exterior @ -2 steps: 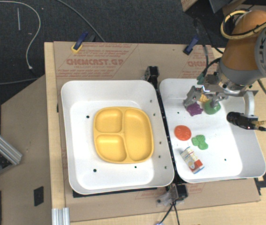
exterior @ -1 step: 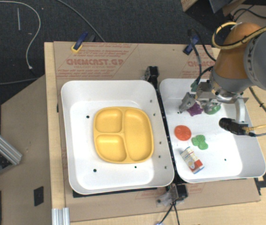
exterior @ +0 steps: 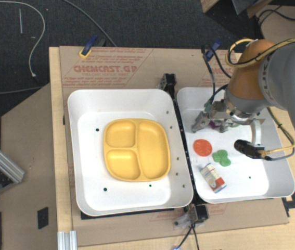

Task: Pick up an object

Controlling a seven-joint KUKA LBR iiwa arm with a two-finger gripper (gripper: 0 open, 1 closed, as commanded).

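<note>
Apparently nothing lifted yet — gripper (exterior: 215,120) hovering low in right bin (exterior: 280,184); fingers' state unclear, cannot tell. Red disc (exterior: 203,148), green piece (exterior: 221,158), small box (exterior: 213,177) lying untouched — grasp remaining.

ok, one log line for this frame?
gripper: over right bin, upper left | grasp: none seen | right bin: red disc, green piece, small carton | left bin: yellow divided plate
</note>
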